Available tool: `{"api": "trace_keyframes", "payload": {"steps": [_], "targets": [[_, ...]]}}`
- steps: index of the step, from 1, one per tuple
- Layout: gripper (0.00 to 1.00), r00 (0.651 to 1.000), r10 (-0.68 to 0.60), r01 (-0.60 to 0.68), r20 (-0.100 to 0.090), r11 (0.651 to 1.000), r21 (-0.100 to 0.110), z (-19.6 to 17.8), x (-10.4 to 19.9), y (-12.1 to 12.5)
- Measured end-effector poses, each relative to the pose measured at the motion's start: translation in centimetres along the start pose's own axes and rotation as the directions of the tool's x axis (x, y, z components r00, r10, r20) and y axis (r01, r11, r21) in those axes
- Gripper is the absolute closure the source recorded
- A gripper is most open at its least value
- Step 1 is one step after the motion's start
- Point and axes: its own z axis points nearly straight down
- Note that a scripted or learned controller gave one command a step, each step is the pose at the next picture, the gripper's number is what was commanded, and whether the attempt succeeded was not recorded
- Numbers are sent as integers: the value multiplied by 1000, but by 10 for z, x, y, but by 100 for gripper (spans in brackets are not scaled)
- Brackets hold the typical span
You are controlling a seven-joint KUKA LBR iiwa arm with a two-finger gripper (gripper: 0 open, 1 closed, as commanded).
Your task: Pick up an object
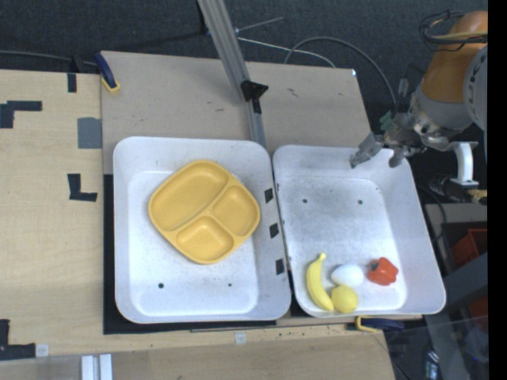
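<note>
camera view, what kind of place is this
Probably a robot lab bench set up for grasping trials: two white bins side by side, toy food such as a banana and a yellow tray, and a robot arm reaching in.

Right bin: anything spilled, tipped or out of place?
Nothing spilled. The banana, egg, lemon and red pepper cluster in the right bin's near corner. The hand hovers over its far rim, away from them.

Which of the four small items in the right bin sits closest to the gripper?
The red one. It lies furthest right of the cluster, above the white egg, lemon and banana, nearest the gripper.
</note>
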Motion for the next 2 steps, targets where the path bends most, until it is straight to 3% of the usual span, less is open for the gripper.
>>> {"api": "trace_keyframes", "payload": {"steps": [1,2], "targets": [[0,1000,0,0,1,1000,1,0,0,0],[0,1000,-1,1,-2,1000,6,63,8,-3]]}}
